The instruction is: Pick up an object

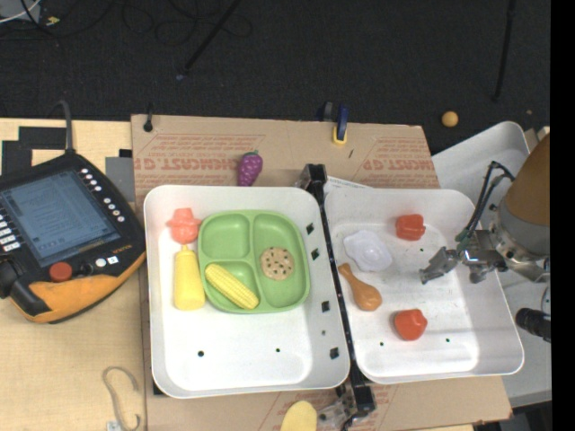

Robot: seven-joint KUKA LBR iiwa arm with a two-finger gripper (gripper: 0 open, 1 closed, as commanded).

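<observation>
A: Camera view has the gripper (442,266) low over the right white bin (503,357), toward its right edge, with nothing between its fingers, which look spread apart.

B: Which object would it take? The task names none.

A: Nearest are three. A red rounded plastic toy (410,227) lies near the bin's far edge, a second red rounded toy (410,324) sits toward the near edge, and a tan plastic drumstick (359,288) rests beside the bin's left wall. A clear crumpled plastic piece (367,250) lies just beyond the drumstick.

B: How would those handle?

A: All look like light, hollow play food: stiff, smooth, likely slippery. The red ones are rounded, so they could roll or squirt out unless the fingers close across the widest middle. The drumstick seems easier, taken across its narrow shaft rather than the bulbous end.

B: And the clear piece?

A: Probably thin and flimsy; a poor target, hard to judge by outline.

B: The left white bin (234,366)?

A: It carries a green divided plate (252,308) with a yellow toy corn cob (231,285) and a cookie (277,262), well apart from the gripper.
</observation>
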